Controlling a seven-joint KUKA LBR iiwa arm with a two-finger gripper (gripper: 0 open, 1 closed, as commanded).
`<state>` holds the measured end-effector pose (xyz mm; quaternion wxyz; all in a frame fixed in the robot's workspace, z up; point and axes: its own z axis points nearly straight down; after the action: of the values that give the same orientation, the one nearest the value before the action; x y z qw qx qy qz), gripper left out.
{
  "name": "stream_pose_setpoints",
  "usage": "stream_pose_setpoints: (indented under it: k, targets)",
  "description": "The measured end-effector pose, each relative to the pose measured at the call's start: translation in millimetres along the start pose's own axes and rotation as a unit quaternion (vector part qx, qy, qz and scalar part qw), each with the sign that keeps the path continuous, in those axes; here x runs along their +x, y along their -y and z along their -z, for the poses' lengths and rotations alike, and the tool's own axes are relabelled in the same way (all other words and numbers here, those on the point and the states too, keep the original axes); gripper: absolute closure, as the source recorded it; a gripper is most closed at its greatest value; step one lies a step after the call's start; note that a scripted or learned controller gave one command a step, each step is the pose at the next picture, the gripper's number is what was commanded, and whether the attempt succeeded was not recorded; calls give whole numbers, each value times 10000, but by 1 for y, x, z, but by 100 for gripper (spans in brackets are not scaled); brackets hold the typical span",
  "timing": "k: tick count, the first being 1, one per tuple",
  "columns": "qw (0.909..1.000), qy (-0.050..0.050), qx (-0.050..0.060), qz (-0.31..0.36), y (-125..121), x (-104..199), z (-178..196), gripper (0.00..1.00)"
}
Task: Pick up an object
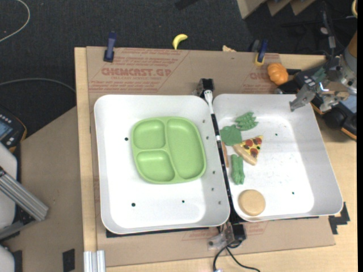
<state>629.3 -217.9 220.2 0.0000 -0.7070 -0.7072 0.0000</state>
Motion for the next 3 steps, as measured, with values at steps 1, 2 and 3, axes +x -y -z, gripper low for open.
stream_pose_setpoints:
  k: [1,2,3]
  targets:
    - [10000,-30,58,16,50,59,-86,0]
    - [10000,2,-10,12,48,115,-135,0]
    - [10000,13,-66,-8,45,112,-120,100]
